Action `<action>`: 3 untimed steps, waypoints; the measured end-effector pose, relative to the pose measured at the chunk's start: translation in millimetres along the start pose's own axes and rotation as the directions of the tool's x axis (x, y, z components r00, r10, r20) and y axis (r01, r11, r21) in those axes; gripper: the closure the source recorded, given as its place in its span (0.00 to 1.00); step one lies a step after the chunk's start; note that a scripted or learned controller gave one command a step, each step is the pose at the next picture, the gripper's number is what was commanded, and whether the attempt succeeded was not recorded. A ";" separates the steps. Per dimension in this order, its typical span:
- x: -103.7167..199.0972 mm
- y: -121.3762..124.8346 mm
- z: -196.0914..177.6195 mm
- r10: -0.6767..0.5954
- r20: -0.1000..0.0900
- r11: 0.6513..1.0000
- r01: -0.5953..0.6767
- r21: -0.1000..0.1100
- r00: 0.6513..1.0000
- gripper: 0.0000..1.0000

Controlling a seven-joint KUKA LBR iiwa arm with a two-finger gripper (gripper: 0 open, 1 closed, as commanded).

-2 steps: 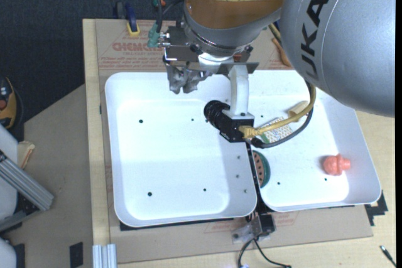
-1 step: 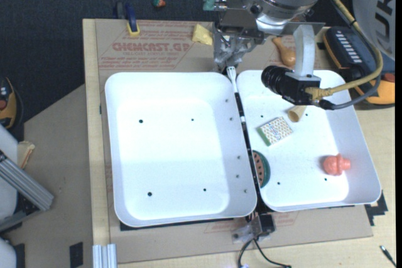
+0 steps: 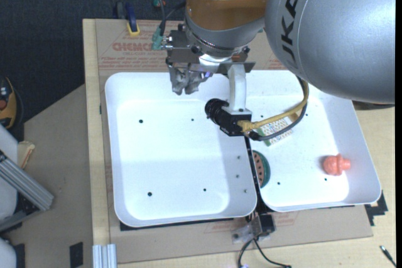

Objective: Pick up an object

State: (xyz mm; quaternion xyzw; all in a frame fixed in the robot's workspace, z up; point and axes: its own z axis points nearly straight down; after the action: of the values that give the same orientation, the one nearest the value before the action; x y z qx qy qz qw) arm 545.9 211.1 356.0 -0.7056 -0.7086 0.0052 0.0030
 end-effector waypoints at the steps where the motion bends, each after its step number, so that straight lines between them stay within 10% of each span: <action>1: -34.2 16.7 -59.6 0.008 -0.004 1.000 -0.008 -0.019 1.000 1.00; 2: -89.2 64.1 -117.6 0.011 -0.002 1.000 -0.011 -0.022 1.000 1.00; 3: -23.2 99.8 -17.9 -0.001 -0.002 1.000 0.001 -0.002 1.000 1.00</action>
State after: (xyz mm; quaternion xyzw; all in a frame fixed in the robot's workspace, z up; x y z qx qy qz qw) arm 646.0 188.5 372.8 -0.7054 -0.7088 0.0036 0.0029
